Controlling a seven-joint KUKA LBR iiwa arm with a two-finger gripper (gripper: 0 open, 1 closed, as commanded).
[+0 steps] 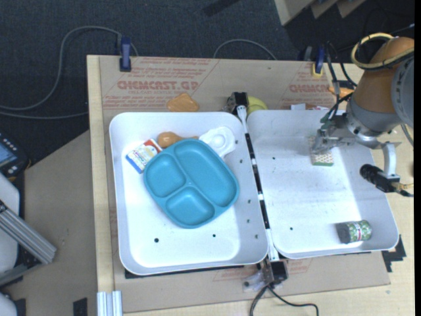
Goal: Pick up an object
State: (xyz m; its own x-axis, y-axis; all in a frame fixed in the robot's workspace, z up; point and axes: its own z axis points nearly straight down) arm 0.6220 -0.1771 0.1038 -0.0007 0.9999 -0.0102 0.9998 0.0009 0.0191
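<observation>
You see the gripper [322, 147] low in the right bin [289, 229], its fingers closed on a small patterned pad [322, 158] near the back. A green can [355, 231] lies near the front right corner.

Looks like a robotics lab to me: plywood counter [197, 78] clamped with blue clamps [124, 52], loose cables [72, 45] across dark carpet [131, 12], two white bins [125, 176] under a robot arm [381, 84].
</observation>
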